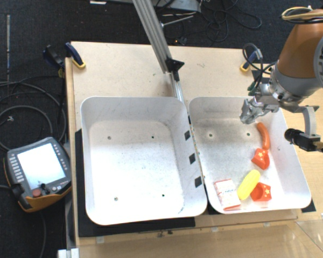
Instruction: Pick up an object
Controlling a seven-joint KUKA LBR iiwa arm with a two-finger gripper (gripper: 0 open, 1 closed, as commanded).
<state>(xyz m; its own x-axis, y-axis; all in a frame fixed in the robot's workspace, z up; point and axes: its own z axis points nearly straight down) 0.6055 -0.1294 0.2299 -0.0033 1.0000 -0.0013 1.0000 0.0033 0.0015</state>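
My gripper (250,115) hangs over the far part of the right bin (226,112), just up and left of an orange carrot-like piece (264,135). Nothing shows between its fingers. Below the carrot lies a red pepper piece (261,158). Near the front of the bin sit a yellow banana-shaped piece (248,184), a second red piece (262,192) and a small white and red box (226,193).
The left bin (97,112) lies beside the right one, their rims meeting at the middle. A slanted metal pole (153,28) reaches the bins' far junction. Clamps (75,55) sit on the bench's far corners. A teach pendant (37,171) lies on the floor at left.
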